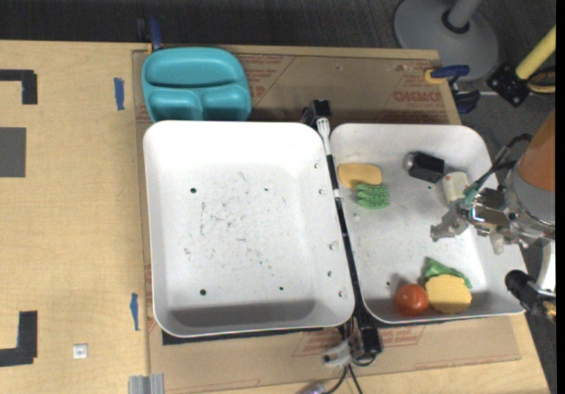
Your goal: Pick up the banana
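Note:
The banana [360,175], a short stubby yellow piece, lies in the upper left part of the right bin [397,246], next to the divider between the bins. A small green ridged item [372,197] touches its lower edge. My gripper [470,236] hangs over the right side of the same bin, well to the right of the banana and a little lower in the view. Its two fingers are spread apart with only white bin floor between them, so it is open and holds nothing.
A red tomato [411,298] and a yellow item with green leaves [448,290] sit at the right bin's front edge. The left bin [238,224] lies beside it. A teal divided tray [196,83] stands behind the left bin.

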Motion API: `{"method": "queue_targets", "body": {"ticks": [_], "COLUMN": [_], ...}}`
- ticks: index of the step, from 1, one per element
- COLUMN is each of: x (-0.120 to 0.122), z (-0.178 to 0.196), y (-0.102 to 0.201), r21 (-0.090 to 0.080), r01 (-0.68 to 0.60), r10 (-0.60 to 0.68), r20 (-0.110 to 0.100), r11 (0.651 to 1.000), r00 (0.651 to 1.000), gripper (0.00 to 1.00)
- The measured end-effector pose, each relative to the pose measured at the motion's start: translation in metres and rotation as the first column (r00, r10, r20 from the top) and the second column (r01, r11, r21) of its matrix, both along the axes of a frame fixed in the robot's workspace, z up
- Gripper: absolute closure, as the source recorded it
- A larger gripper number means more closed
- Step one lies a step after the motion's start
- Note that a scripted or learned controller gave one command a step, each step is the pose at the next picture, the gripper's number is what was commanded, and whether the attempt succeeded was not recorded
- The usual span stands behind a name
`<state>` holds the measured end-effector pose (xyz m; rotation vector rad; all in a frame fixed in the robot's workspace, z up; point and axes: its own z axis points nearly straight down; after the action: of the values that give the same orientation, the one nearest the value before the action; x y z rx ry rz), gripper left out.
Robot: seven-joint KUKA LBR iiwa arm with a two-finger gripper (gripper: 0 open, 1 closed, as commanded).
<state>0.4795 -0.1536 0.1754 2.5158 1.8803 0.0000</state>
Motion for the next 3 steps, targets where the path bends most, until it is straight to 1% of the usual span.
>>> {"method": "queue_targets", "body": {"ticks": [1,2,3], "x": [0.003,0.0,0.0], "z": [-0.09,0.081,-0.02], "y": [0.033,-0.048,0.017], "r21": [0.001,-0.001,0.001], "r01": [-0.486,-0.323,-0.58], "r10": [0.486,0.323,0.58], "r20": [0.0,0.001,0.0], "r11": [0.874,0.947,0.815], "r00": [0.874,0.947,0.815], "gripper": [0.0,0.0,0.0]}}
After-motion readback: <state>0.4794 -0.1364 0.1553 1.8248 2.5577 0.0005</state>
